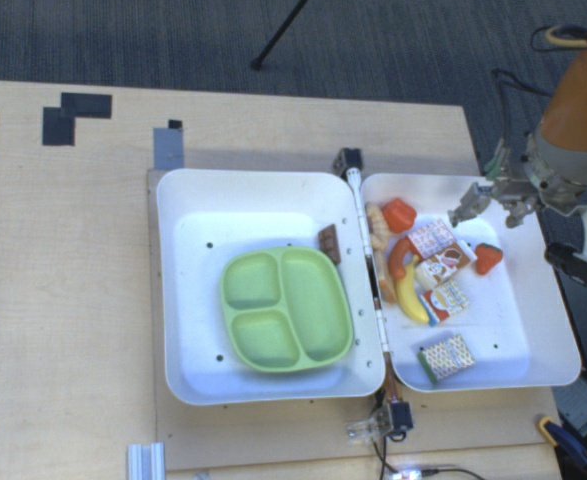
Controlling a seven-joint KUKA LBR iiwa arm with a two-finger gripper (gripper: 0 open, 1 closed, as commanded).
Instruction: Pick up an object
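The right bin holds several toy foods. Among them are a red pepper, a yellow banana, a red strawberry-like piece and a few small printed cartons. A green-patterned box lies alone near the bin's front. My gripper hangs over the bin's back right part, above the strawberry-like piece. It is open, with nothing between its fingers.
The left bin carries a green divided plate and a small brown piece by its right wall. A tan knobbly toy lies against the divider between the bins. The arm's orange band rises at the far right.
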